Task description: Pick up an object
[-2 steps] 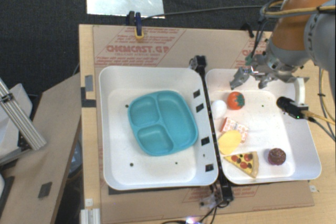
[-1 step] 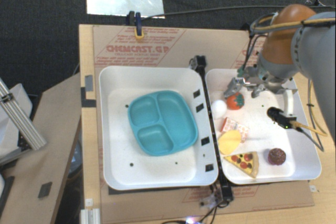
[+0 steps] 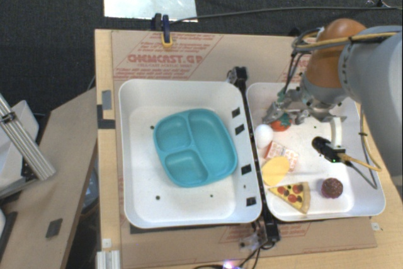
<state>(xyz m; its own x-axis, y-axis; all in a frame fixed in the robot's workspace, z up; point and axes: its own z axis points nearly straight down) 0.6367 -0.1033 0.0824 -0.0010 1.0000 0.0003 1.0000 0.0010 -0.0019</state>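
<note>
The metal two-finger claw [image 3: 281,113] is seen lowered over a small red round object [image 3: 281,123] at the far left of the right white bin [image 3: 371,198]; whether anything is gripped, or how wide the claw stands, cannot be told. Nearer than the red object lie one white egg-shaped ball [image 3: 263,134], one red-and-white packet [image 3: 279,151], one yellow disc [image 3: 275,171], one toy pizza slice [image 3: 291,194] and one dark brown ball [image 3: 332,187]. One teal divided plate [image 3: 194,147] lies in the left white bin [image 3: 141,198].
</note>
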